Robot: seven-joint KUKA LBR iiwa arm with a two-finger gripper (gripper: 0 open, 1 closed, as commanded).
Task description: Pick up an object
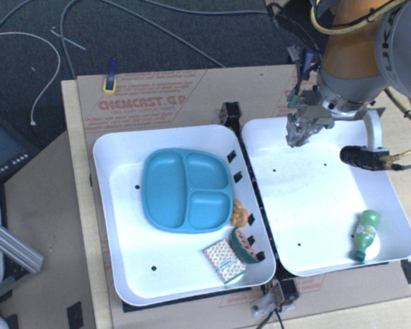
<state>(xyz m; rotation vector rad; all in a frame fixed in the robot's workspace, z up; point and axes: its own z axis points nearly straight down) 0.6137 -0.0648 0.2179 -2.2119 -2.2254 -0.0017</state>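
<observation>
Gripper (pixel 300 135): over right bin (pixel 324 199), jaw state unclear; advised approach—cross to bottle (pixel 365 235), descend squarely across its body.

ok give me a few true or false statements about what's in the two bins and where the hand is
1. The blue divided plate lies in the left bin. True.
2. The green bottle stands upright in the middle of the right bin. False: it lies on its side near that bin's lower right corner.
3. The hand hangs over the upper part of the right bin. True.
4. The hand is right above the green bottle. False: the bottle is far from it, at the opposite end of the bin.
5. A small patterned packet lies near the left bin's lower edge. True.
</observation>
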